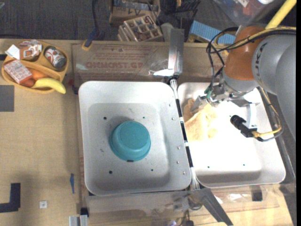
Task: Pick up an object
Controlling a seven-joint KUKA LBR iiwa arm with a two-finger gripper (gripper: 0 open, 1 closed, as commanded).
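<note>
Overhead, upper right of frame: grey arm [277, 65] with orange band, gripper [212, 97] low over the right bin [244, 168], at the upper edge of a pale tan cloth-like object [200, 121] lying along that bin's left side. Jaw state: cannot tell. Centre-left: teal bowl [130, 140], upside down, middle of the left bin [94, 173].

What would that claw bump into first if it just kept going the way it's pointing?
Most likely the pale yellowish cloth lying in the right bin. The gripper points down and leftward at the cloth's upper edge, apparently right at it. Depth is hard to judge from above, so contact is uncertain.
</note>
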